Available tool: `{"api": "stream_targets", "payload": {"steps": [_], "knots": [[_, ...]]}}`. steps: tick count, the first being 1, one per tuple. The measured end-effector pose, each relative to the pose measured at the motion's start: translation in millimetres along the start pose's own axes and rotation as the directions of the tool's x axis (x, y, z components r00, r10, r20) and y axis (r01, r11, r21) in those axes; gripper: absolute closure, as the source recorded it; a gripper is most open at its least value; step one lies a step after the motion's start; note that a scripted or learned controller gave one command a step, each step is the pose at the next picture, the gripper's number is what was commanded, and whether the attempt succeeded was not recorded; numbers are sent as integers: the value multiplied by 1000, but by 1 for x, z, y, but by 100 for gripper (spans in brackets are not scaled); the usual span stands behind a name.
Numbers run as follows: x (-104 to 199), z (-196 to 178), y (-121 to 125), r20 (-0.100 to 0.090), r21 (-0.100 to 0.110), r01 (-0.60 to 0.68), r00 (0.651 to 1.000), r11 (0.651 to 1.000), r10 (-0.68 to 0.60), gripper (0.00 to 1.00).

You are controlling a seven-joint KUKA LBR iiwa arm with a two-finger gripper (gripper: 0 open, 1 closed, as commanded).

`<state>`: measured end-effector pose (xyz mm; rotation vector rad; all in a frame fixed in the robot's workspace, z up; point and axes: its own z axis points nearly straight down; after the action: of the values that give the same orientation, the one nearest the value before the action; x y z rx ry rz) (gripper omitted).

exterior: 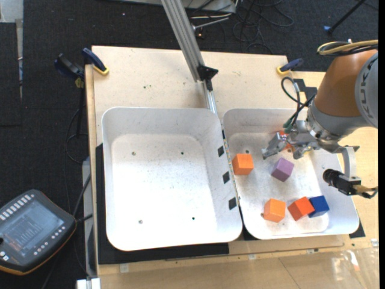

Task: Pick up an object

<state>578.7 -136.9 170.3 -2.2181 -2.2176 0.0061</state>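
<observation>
Two shallow white bins sit side by side on the pale tabletop [150,71]: the left bin [120,125] and the right bin [252,120], which carries all the blocks. There are five of them, counted by colour: two orange, one purple, one red and one blue. One orange block [243,164] lies near the right bin's left wall, about midway down; the purple block [282,170] sits to its right, tilted, close to the middle of the bin. Along the near edge lie the second orange block [274,210], then the red block [300,208] and the blue block [318,205], the last two touching and the orange one just beside them. The arm [346,95] reaches in from the right, its orange band over the far right corner of the bin, and the jaws [283,148] hang just above and beside the purple block, apart from the other four. They are too small and cluttered with cable to tell how far they stand open, and nothing can be made out between them. A slanted metal strut [183,32] crosses the tabletop down to the gap between the bins. Clamps [96,62] grip the far corners, and a handheld control pendant [30,230] lies off the tabletop at lower left
</observation>
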Motion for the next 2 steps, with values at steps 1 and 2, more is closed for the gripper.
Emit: {"api": "stream_targets", "payload": {"steps": [1,2], "knots": [[6,45,7,6,-12,1,1000,1000,-1,0],[6,54,8,4,-14,1,1000,1000,-1,0]]}}
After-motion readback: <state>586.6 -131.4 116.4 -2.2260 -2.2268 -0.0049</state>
